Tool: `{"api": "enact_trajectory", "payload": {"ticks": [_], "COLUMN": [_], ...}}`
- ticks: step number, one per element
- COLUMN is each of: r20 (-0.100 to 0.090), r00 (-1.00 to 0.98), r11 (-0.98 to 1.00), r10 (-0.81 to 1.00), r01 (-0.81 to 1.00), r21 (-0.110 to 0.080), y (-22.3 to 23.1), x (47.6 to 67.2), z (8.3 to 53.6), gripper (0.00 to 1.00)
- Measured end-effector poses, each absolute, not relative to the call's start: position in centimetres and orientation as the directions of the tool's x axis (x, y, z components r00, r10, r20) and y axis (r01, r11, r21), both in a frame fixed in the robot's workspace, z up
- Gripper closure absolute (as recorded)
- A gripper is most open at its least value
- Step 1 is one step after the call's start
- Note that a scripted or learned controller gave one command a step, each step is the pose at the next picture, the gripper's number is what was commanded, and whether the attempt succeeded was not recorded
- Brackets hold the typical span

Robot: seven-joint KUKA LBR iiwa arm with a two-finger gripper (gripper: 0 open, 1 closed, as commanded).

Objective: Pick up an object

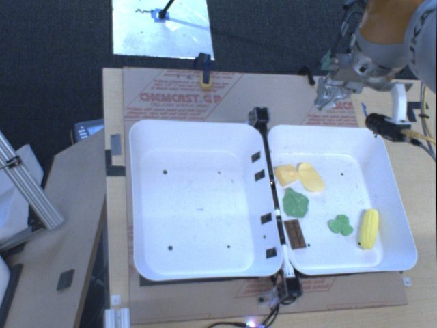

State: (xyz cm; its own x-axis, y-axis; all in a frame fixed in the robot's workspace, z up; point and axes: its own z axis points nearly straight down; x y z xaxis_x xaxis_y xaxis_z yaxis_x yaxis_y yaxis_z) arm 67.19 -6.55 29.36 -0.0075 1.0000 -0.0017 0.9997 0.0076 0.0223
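The right bin [382, 156] holds several small objects: two yellow pieces [300, 176] near its left wall, a green leafy piece [295, 203], a brown block [295, 234], a small green piece [340, 225] and a yellow corn cob [369, 228]. My gripper [330, 98] hangs above the bench behind the right bin's back rim, well apart from all the objects. Nothing is visible between its fingers.
The left bin [198, 197] lies beside the right one, with a black clip strip [266, 183] along the shared wall. A shiny metal plate [162, 19] lies on the floor at the back. A yellow-and-blue clamp [205, 70] stands at the cardboard's back edge.
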Motion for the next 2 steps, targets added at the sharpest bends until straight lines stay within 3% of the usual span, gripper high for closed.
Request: {"api": "enact_trajectory", "payload": {"ticks": [1,2], "r20": [0.001,0.002], "r00": [-0.01,-0.013], "r11": [0.01,0.013], "r10": [1.0,1.0], "r01": [1.0,1.0], "r21": [0.023,-0.011], "y": [-0.2,8.1], "x": [66.8,59.0], "z": [52.4,42.2], "gripper": [1.0,1.0]}}
